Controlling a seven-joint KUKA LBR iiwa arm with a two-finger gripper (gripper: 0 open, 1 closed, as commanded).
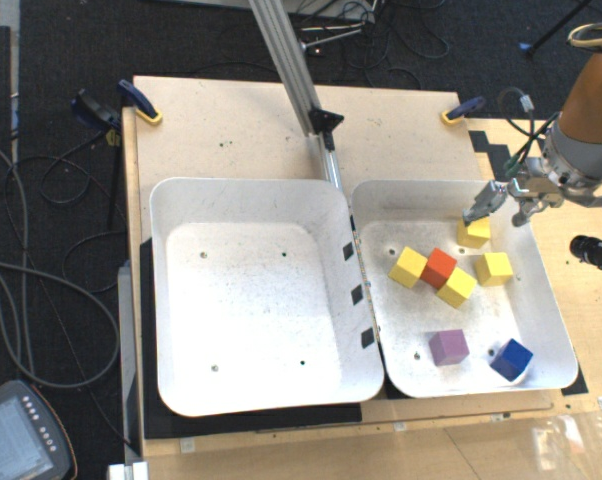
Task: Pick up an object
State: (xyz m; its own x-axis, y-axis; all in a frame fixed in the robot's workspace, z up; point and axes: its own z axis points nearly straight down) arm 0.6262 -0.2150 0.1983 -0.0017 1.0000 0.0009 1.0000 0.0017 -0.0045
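Note:
Several blocks lie in the right bin (406, 193): a yellow block (408, 266), a red block (440, 267) touching another yellow block (457, 287), a yellow block (494, 267), a purple block (448, 347) and a blue block (511, 359). One more yellow block (474, 232) sits near the bin's far right side. My gripper (504, 208) hovers at that far right corner, open, with its left finger just above this last yellow block. Nothing is between the fingers.
The left bin (251, 298) stands beside the right one on the wooden bench. A slanted metal pole (286, 53) comes down to the gap between the bins at the back. Clamps (139, 103) grip the bench's far corners.

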